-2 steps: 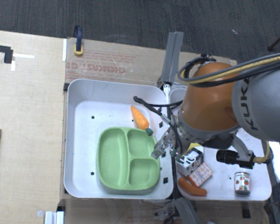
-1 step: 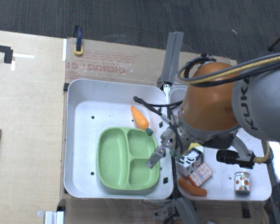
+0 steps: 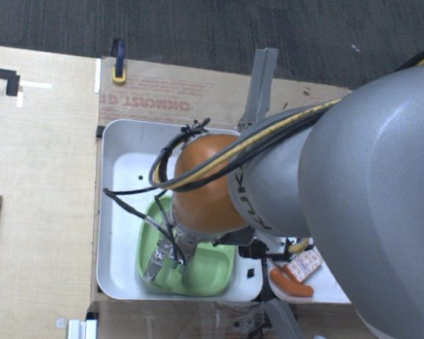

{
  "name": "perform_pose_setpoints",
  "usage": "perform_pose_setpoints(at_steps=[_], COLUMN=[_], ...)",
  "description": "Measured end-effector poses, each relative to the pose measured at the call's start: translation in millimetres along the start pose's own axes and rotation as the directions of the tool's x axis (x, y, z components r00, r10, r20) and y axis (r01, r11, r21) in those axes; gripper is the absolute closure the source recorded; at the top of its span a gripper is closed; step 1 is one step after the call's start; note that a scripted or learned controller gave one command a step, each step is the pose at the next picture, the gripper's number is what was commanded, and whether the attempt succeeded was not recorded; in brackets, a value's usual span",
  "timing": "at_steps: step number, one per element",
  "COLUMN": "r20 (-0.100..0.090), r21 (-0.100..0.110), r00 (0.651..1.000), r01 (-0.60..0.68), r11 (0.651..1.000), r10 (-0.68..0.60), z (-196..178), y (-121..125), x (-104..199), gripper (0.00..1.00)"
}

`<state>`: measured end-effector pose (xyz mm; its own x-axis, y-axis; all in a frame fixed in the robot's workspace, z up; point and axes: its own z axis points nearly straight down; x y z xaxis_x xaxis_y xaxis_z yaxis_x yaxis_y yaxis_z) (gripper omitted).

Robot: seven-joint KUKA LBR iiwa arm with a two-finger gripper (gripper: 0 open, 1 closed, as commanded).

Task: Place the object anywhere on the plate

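Hovering over the square pale-green plate (image 3: 213, 273) in the left bin (image 3: 120, 193), the end effector (image 3: 160, 263) has an unclear grip state.

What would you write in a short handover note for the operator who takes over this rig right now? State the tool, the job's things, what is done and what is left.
Tool: low over the square pale green plastic plate, at its left part; whether it is open or shut cannot be told, and nothing can be seen held in it.
Plate: lies in the left shallow white bin, at its near side.
Right bin: an orange sausage-shaped toy and a small red-and-white patterned packet lie together there.
Done: no object can be seen lying on the visible part of the plate.
Left: confirm which object is meant, then get it onto the plate.
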<state>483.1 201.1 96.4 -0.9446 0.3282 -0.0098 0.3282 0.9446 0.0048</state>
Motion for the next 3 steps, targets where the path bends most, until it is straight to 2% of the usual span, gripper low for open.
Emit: perform_pose_setpoints(at_steps=[1, 2, 3], r20=[-0.010, -0.012, -0.007], r21=[0.011, 0.012, 0.011], r00=[0.957, 0.982, 0.940], r01=[-0.290, -0.188, -0.340], r11=[0.957, 0.982, 0.940], r10=[0.291, 0.188, 0.340], z=[-92.6, -7.7, -173.9], y=[-101.9, -44.6, -96.0], x=[-31.9, -9.2, -31.9], gripper=[0.00, 0.00, 0.00])
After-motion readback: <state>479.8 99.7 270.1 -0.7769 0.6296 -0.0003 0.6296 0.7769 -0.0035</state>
